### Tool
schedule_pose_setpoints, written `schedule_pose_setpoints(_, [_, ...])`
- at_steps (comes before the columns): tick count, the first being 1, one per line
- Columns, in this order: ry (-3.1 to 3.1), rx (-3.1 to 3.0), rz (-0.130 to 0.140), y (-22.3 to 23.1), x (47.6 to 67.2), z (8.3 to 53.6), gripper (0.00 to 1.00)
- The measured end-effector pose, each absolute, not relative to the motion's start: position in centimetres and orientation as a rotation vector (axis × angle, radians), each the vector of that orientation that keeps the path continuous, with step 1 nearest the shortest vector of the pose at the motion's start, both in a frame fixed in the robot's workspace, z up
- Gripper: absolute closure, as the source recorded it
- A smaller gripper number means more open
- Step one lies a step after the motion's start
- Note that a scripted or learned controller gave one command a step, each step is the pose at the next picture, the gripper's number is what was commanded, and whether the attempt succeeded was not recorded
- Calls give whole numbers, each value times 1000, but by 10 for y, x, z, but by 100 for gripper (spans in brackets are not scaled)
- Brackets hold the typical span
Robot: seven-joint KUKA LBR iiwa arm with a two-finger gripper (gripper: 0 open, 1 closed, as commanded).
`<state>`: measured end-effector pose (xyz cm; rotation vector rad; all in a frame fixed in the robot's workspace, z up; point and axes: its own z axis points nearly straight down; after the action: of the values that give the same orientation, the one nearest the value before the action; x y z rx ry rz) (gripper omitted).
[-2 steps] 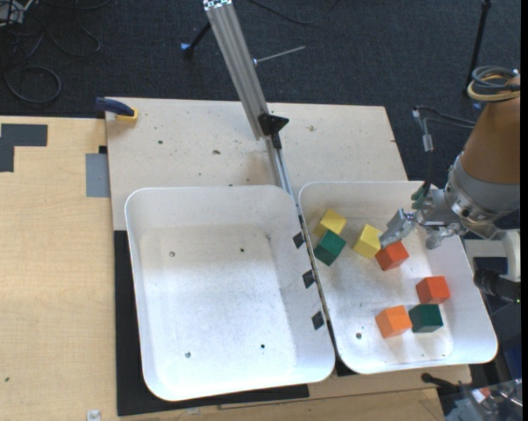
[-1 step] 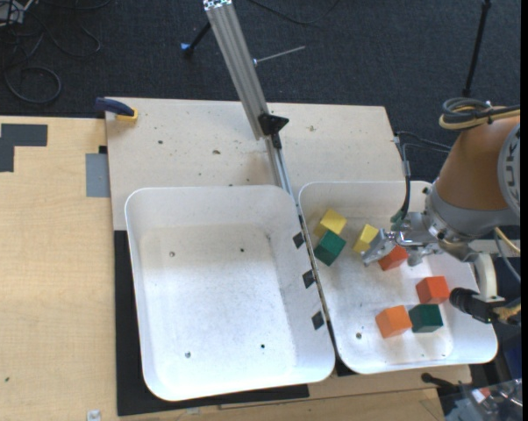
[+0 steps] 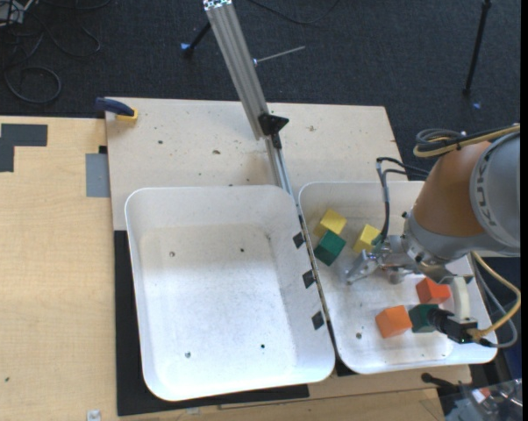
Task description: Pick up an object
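On the worktop sit two white bins side by side. The left bin is bare white with dark specks. In the right bin lie a yellow cube touching a green cube, a smaller yellow block, an orange cube and a red-orange block. The grey arm reaches in from the right, its claw low over the bin floor between the blocks.

The large left white plastic bin lies bare. In the smaller right white bin, coloured blocks crowd around the grey arm's gripper.
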<state>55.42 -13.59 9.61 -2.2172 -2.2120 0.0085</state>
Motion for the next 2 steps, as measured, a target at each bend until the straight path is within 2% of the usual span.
schedule_pose_setpoints(1, [-2204,-2232,4,-138,555,110,100])
schedule_pose_setpoints(2, [-2215,-2232,-3,-145,561,171,100])
